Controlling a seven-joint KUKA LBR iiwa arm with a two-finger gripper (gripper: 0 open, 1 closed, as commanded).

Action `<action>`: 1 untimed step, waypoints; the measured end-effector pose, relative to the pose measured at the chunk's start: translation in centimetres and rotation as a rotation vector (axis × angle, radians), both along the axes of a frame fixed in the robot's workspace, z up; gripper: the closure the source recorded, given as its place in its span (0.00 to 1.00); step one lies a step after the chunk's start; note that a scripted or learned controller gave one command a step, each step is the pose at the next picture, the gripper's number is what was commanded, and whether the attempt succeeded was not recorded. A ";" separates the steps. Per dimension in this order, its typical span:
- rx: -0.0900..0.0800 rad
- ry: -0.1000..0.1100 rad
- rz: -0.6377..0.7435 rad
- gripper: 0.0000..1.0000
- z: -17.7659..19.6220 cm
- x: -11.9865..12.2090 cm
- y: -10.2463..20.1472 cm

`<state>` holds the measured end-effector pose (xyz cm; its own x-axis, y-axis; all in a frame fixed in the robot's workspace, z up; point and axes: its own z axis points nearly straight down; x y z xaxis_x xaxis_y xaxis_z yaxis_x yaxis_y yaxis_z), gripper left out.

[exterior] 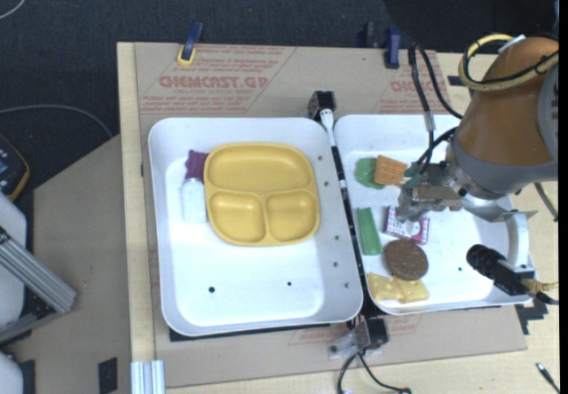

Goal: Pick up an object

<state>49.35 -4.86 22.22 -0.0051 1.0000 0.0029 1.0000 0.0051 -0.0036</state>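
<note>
The gripper [410,213] hangs over a pink packet [406,224] mid right bin [461,293], crowded by items; whether it is apart or together, I cannot tell.

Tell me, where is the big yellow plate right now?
The yellow plate lies in the left bin, toward its far end, with a small white bottle touching its left edge.

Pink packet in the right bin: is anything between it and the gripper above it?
Nothing visible does. The gripper hangs directly over the pink packet, at its upper edge. The brown round object lies just below the packet, touching or nearly so, and the green bar lies to its left, neither covering it.
</note>
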 end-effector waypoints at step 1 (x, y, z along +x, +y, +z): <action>-0.001 -0.005 0.002 1.00 0.0 1.0 5.8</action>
<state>50.34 0.93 22.18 -0.0069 1.0000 0.0021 1.0000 0.0069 0.0017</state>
